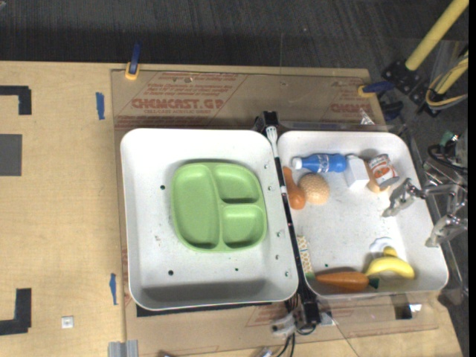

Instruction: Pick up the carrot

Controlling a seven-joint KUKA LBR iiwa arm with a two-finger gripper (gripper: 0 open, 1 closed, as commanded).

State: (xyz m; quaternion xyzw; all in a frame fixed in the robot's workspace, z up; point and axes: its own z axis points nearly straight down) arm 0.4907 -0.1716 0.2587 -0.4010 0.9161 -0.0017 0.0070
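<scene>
A robot's tool (pixel 405 197) hangs over the far right part of the right bin (pixel 338 222) on the counter (pixel 59 199), nothing between its fingers; how wide they stand cannot be told from this slanted overhead view. The carrot (pixel 342 280), the object it must lift, lies untouched on the bin floor along the near wall, well below and to the left of the tool as seen here, its green end just beside a banana (pixel 390 267). Judged from this, the pick has not begun: the tool has yet to travel toward the near wall, descend over the carrot and close on it. Left of the tool sit a blue bottle (pixel 323 162), a small jar with a red label (pixel 380 171) and a round tan piece of food (pixel 314 189). Farther left, beyond the divider, the left bin (pixel 149 162) holds a green sectioned plate (pixel 195 207).
</scene>
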